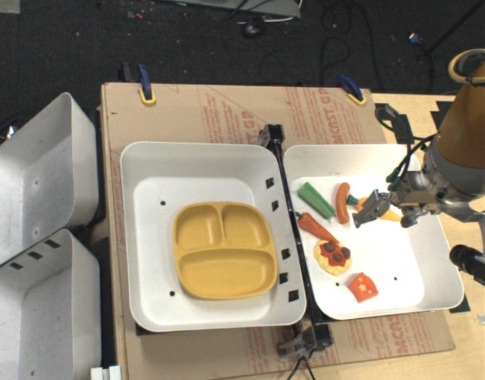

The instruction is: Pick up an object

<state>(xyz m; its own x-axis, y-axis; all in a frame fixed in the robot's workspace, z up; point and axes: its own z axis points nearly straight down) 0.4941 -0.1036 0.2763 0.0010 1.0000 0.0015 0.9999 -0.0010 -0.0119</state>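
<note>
The right bin (433,291) holds several toy foods: a green stick (314,199), an orange-red sausage (342,201), a red carrot-like piece (316,227), a small round pizza (334,256) and a red wedge (362,287). My gripper (372,209) hangs low over the right bin's middle, just right of the sausage and above the pizza. An orange-yellow piece (394,214) peeks out right behind the gripper, partly hidden by it. Whether anything is in the gripper's hold is hidden.
The left bin (147,291) carries a yellow divided plate (225,249). A black divider (286,212) runs between the bins. Two white tubs (36,180) stand off the bench at the left. The arm (464,141) enters from the right, with cables near the wrist.
</note>
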